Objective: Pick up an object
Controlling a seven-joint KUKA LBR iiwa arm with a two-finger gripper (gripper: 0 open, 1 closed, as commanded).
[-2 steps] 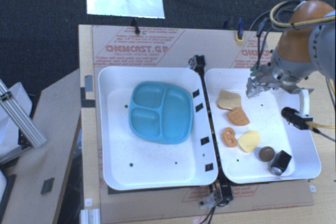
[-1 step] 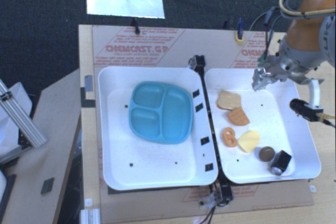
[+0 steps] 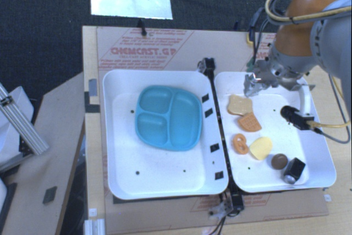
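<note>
Hovering gripper (image 3: pixel 252 85) above toast slice (image 3: pixel 240 105) (long axis roughly left-right); finger spread unclear, cannot tell.

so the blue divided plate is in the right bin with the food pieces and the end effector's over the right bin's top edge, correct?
Not quite. The camera view shows the blue divided plate alone in the left bin, not the right one. The food pieces, such as the bread slice, lie in the right bin, and the end effector is over that bin's top edge, as you said.
</note>
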